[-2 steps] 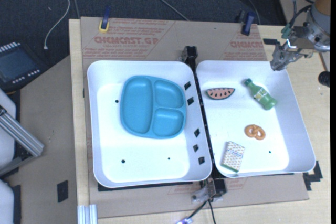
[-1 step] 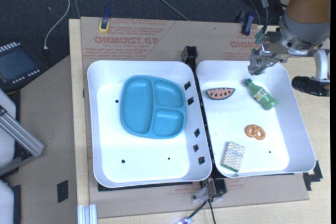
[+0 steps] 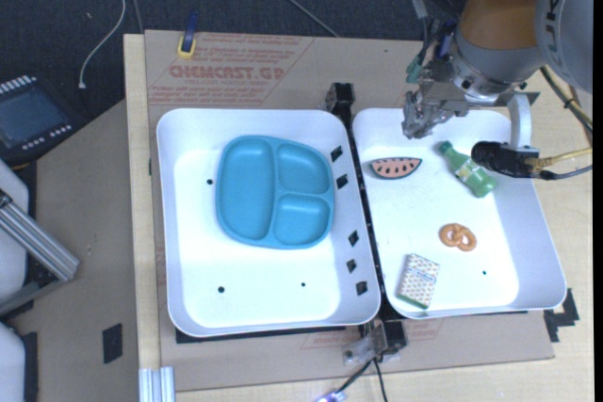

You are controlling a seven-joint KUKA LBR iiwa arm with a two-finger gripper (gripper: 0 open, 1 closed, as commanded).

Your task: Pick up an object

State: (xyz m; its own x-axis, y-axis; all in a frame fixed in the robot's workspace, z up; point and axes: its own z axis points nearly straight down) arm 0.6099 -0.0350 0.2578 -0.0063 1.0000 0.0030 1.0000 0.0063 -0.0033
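Packet lies nearest in the right bin; pretzel behind it, then watermelon slice and green bottle. Gripper hangs above the far rim, grip state indeterminate. Left bin holds a blue divided plate.

Watermelon slice: red with green rind, flat, far part of right bin.
Green bottle: lying tilted, just right of the slice.
Pretzel: brown, mid-bin.
Patterned packet: near edge, flat.
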